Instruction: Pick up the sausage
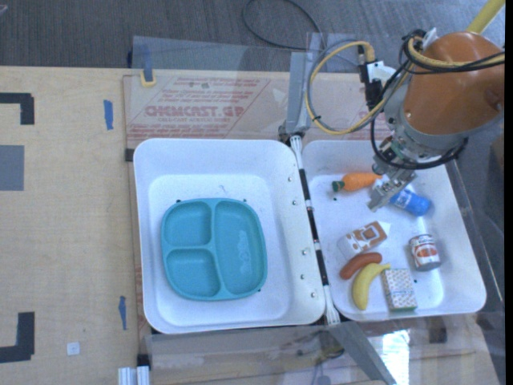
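Observation:
The sausage (360,265) is a short red-brown link lying in the right bin (465,295), near its front, just above a yellow banana (365,284). My gripper (385,192) hangs over the back half of that bin, well behind the sausage, between a toy carrot (356,182) and a blue bottle (412,202). Nothing shows between its fingers.
Also in the right bin are a small carton (366,237), a can (424,252) and a speckled box (398,289). The left bin (152,167) holds a teal divided plate (214,248). Cables loop behind the bins near the arm's orange band (453,79).

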`<state>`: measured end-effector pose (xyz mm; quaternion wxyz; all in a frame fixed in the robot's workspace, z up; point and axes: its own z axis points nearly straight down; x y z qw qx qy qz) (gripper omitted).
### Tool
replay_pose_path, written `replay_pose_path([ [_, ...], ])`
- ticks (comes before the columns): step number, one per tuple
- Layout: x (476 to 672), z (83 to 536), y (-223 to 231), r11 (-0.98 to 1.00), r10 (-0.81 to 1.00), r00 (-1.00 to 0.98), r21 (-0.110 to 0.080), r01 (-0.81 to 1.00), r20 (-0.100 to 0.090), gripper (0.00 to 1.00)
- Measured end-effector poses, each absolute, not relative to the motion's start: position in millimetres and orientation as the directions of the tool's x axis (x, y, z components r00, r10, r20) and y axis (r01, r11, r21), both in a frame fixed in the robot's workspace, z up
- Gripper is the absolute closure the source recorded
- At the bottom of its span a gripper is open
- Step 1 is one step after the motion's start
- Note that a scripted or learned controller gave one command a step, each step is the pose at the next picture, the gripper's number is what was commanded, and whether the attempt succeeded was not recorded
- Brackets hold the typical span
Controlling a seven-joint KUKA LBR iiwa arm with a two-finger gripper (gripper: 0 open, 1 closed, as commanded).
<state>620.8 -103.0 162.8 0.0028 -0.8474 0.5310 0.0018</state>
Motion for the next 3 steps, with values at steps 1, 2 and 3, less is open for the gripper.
replay_pose_path([
  [1,640.6,134.4,-100.7,-0.692,-0.722,0.692,-0.003,-0.722,-0.006,1.0],
  [2,649.1,86.8,-122.2,-0.953,-0.304,0.953,-0.004,-0.304,0.003,1.0],
  [3,596.7,87.0,-125.2,-0.979,-0.204,0.979,-0.001,-0.204,0.002,1.0],
])
